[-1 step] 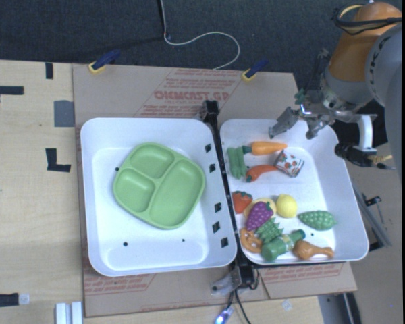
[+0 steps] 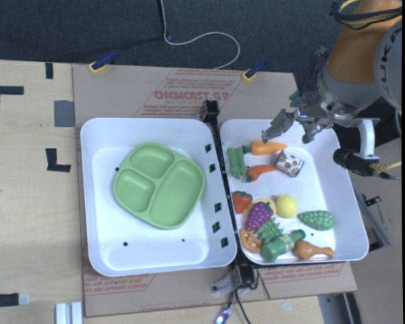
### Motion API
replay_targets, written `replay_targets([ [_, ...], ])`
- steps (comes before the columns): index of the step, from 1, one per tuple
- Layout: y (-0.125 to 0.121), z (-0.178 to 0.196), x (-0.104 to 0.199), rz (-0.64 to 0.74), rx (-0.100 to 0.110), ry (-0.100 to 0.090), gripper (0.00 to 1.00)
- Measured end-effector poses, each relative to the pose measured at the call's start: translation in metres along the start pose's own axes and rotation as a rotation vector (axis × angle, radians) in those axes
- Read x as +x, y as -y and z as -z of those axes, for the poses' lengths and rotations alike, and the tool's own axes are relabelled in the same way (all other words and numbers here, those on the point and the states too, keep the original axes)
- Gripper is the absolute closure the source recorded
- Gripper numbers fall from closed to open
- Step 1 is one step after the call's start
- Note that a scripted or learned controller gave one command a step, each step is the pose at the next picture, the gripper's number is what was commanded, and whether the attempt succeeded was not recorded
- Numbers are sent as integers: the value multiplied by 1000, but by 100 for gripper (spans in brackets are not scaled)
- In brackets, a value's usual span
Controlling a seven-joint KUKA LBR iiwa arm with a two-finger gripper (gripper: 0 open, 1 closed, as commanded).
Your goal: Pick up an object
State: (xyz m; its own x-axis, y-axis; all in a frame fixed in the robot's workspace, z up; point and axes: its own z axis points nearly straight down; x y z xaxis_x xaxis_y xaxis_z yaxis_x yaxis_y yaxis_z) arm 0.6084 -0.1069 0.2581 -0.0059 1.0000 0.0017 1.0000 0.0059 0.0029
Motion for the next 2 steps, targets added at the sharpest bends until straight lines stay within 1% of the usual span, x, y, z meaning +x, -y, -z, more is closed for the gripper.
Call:
replay_targets([
  [1,60,38,84,5,3,-2,0],
  [2,59,45,79,-2,6,1,100],
])
